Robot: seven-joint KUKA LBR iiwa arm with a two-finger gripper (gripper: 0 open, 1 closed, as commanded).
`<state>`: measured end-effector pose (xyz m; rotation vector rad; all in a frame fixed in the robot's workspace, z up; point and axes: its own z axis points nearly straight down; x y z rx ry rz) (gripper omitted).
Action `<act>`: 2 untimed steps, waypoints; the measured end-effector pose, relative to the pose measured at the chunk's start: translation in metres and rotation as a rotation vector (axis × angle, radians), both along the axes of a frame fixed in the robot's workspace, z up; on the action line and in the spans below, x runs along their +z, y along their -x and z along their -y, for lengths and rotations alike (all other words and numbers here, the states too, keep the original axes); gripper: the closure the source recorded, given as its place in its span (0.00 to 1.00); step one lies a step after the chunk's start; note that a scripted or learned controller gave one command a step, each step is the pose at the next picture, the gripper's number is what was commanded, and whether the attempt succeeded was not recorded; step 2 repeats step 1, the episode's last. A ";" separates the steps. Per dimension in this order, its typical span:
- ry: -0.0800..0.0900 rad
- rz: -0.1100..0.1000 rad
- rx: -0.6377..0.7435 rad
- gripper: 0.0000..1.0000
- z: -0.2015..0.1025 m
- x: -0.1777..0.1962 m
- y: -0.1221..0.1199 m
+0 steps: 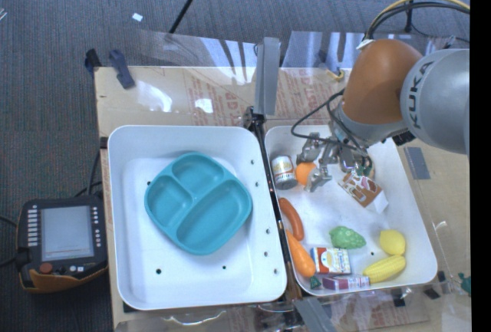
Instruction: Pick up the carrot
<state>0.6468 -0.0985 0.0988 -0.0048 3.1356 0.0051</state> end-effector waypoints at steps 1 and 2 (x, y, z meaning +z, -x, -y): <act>0.001 -0.006 -0.327 1.00 -0.003 -0.011 0.048; 0.001 -0.006 -0.327 1.00 -0.003 -0.011 0.048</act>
